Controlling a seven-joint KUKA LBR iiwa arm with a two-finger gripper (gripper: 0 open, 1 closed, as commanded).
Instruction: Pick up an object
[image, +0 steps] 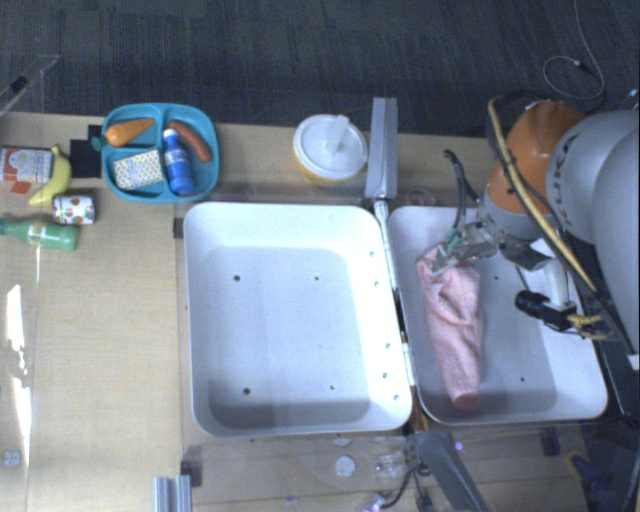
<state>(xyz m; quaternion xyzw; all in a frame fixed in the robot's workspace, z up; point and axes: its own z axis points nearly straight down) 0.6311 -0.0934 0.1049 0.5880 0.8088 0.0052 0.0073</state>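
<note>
A pink cloth (456, 330) lies rolled lengthwise in the left half of the right bin (570, 385), reaching from the bin's upper part down toward its front wall. My gripper (460, 243) is low over the cloth's upper end and seems to touch the fabric there. The grey arm with its orange band (535, 135) comes in from the upper right. The gripper's tip is small and dark against the cloth, so I cannot make out whether the fabric is held.
The left bin (290, 310) sits beside the right one. Behind the bins stand a yellow cup with a white lid (330, 148) and a blue divided plate of toy food (160, 152). A banana (52, 180), a small can (74, 209) and a green bottle (40, 234) lie at far left.
</note>
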